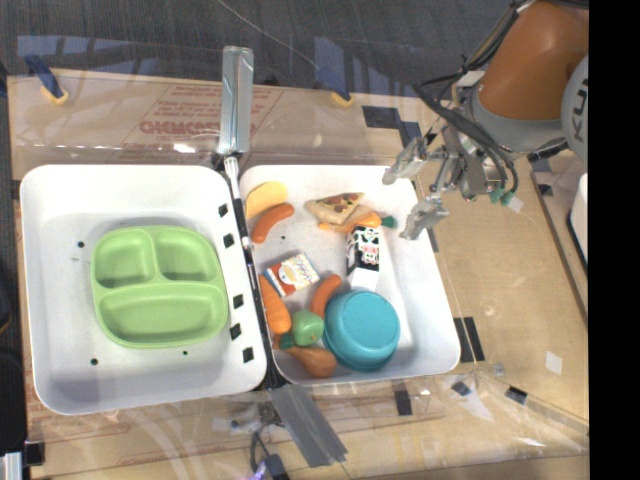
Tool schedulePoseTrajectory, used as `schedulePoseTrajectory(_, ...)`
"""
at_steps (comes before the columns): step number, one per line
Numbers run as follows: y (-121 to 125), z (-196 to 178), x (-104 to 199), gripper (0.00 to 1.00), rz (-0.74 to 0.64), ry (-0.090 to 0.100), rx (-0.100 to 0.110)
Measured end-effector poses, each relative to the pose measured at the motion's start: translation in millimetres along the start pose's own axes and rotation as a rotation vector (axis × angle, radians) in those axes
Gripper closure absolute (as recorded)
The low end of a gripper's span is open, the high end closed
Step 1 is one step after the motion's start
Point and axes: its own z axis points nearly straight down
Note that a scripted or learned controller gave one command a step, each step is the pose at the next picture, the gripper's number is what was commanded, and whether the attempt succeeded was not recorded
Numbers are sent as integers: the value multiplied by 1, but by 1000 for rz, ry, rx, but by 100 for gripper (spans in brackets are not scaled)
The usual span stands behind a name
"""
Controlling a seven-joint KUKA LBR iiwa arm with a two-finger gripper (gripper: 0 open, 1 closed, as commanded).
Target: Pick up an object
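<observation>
My gripper [412, 194] hangs open over the right bin's [430, 298] far right corner, nothing between its fingers. One fingertip [398, 171] points left, the other fingertip [424, 218] sits lower by the rim. Just left of it lie a pizza slice [337, 207] and a small milk carton [365, 253]. Further in the bin are a blue bowl [361, 329], a hot dog [271, 221], a yellow piece [264, 199], a small orange-and-white box [292, 273], two carrots [276, 308], a green pepper [306, 328] and an orange piece [313, 361].
The left bin [50, 268] holds a green divided plate [158, 286]. A metal bar [236, 103] stands at the far end of the wall between the bins. Cables trail from the wrist [480, 173] on the right.
</observation>
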Motion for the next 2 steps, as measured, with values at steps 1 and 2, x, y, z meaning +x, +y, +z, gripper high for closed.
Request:
schedulePoseTrajectory(1, -1, 105, -46, 0, 375, 7, -1)
schedulePoseTrajectory(2, -2, 170, -33, 0, 803, -2, 0)
